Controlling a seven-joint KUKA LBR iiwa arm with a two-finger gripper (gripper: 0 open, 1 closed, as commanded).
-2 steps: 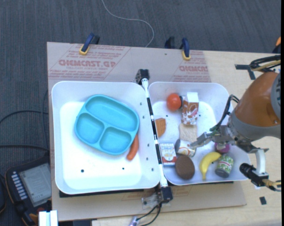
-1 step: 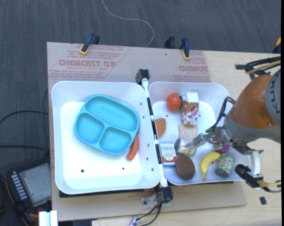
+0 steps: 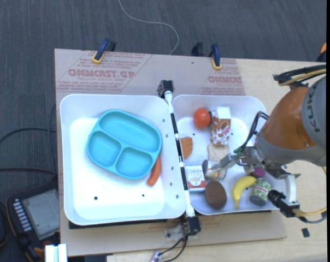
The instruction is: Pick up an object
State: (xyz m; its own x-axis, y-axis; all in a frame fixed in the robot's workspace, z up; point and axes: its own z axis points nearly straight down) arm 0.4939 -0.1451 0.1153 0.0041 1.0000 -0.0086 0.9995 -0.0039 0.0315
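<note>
**Orange band over a crowded right bin**

Orange and grey, the arm (image 3: 296, 132) comes in from the right and hangs low over the right bin (image 3: 247, 100). Its gripper (image 3: 226, 165) sits near the middle of that bin, pointing left, just above a pale slice of bread (image 3: 216, 153) and a small pale item beneath it. Whether the gripper is open or closed, or has hold of anything, cannot be told from this angle.

The right bin holds the objects to pick from. An orange ball (image 3: 202, 117) lies near the far wall, with a small carton (image 3: 221, 125) just beside it. An orange-brown piece (image 3: 186, 145) rests against the divider. A red and white packet (image 3: 195, 177) lies near the front left, and a brown egg shape (image 3: 215, 194) sits just beside it. A banana (image 3: 241, 189) lies right of the egg, next to a small can (image 3: 260, 192). A purple item (image 3: 259, 172) is partly hidden by the wrist.

The left bin (image 3: 77, 146) carries a blue divided plate (image 3: 124, 143), tilted, with a carrot (image 3: 154, 171) touching its right rim.

Both bins rest on a tan board on the surface (image 3: 252, 70), held by clamps (image 3: 102, 48) at the far edge.
</note>
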